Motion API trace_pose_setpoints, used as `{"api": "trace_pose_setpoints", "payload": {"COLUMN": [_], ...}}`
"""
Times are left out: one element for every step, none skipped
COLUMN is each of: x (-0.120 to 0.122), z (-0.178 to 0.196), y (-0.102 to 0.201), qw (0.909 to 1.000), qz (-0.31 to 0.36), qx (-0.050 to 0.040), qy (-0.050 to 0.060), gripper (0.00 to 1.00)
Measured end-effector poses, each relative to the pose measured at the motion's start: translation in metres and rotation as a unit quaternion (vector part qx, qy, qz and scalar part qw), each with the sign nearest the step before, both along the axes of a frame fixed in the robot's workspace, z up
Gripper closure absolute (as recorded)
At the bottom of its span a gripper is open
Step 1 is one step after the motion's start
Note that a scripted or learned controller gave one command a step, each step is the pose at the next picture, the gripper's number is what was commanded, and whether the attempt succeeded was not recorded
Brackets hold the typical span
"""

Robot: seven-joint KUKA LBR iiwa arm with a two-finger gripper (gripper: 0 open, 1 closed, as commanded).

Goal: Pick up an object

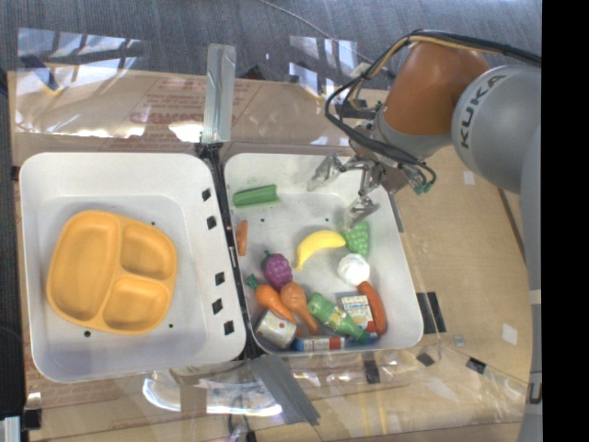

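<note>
Now: tool (342, 190) spread, holding nothing | banana (318, 246), green toy (358, 238) just below

The arm (497, 122) is a thick, rounded grey tube marked KUKA in dark letters, with a glossy orange band (431, 86) above the wrist, black cables (354, 95) looping around it, and a small metallic pincer (342, 187) with thin silvery fingers.
</note>
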State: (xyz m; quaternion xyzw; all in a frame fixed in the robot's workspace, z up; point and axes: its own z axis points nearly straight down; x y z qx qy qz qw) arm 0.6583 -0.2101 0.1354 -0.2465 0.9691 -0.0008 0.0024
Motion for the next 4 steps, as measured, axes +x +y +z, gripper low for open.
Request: {"api": "trace_pose_setpoints", "payload": {"x": [-0.07, -0.057, -0.094, -0.09], "z": [-0.025, -0.02, -0.028, -0.043], "y": [0.016, 0.038, 0.099, 0.051], "qw": [0.9996, 0.9941, 0.993, 0.9891], "qz": [0.028, 0.108, 0.118, 0.147], "qx": [0.0012, 0.0001, 0.0016, -0.0001], "qy": [0.003, 0.001, 0.003, 0.001], "gripper": [0.0, 0.0, 0.0, 0.0]}}
